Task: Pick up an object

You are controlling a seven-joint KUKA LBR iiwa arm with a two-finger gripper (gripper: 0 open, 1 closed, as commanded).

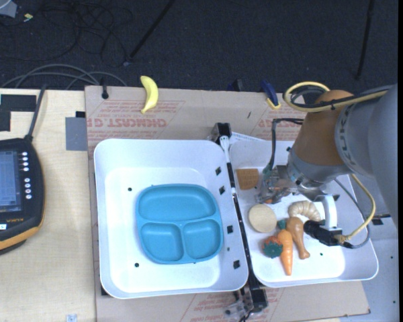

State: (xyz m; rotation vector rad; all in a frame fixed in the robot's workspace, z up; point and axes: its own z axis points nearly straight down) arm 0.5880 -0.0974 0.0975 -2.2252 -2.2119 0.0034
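The gripper (274, 192) hangs low in the right bin (363, 263), just above the pale round object (262, 218); its grip cannot be told. A carrot (285, 252) and croissant (306, 210) crowd nearby, so it likely descends for that cluster.

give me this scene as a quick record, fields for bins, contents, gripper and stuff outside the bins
left bin: blue divided plate
right bin: brown block, pale round piece, croissant, carrot, tan drumstick-like piece
gripper: low in the right bin, near the brown block; grasp not discernible
arm: enters from the right
outside bins: banana on the board behind, handheld control pad at left
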